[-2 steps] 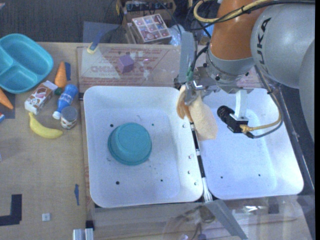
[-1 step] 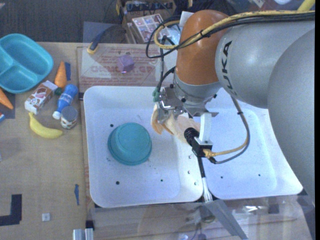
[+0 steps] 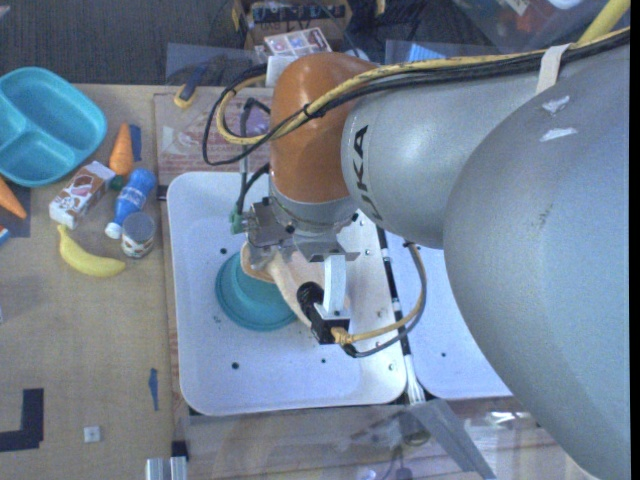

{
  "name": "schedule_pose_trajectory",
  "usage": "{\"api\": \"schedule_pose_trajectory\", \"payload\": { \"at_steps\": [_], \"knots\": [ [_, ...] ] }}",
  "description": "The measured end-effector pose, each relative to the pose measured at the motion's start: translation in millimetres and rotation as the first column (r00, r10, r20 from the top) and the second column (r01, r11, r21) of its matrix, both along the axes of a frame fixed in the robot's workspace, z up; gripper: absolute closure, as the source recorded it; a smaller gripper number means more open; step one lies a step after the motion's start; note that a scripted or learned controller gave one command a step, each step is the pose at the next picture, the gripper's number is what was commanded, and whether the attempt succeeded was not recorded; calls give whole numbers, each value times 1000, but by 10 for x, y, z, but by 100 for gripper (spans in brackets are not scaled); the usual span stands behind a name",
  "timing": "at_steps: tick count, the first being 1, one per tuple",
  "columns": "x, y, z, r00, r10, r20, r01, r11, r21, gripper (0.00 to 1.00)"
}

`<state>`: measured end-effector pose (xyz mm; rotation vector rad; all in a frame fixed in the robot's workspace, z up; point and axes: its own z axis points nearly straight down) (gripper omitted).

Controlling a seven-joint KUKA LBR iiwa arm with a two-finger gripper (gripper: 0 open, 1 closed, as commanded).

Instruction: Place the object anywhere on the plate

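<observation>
A round blue plate lies in the left white bin, left of centre. My gripper hangs over the plate's right rim, below the orange wrist band. A tan, rounded object shows just under the wrist, overlapping the plate's right edge. The wrist hides how the object sits relative to the gripper and whether it rests on the plate. The plate's right part is covered by the gripper.
On the bench left of the bin lie a blue bowl, a carrot, a small carton, a blue bottle, a can and a banana. The big grey arm covers most of the right bin.
</observation>
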<state>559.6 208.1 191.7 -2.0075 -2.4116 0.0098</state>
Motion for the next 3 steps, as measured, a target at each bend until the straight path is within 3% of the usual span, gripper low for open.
{"api": "schedule_pose_trajectory", "payload": {
  "at_steps": [1,2,3],
  "knots": [
    [3,-4,3,1000,-1,1,1,1000,0,0],
    [456,-672,-393,999,-41,9,41,999,5,0],
    [612,-556,-552,996,91,24,-92,996,11,0]
  ]
}}
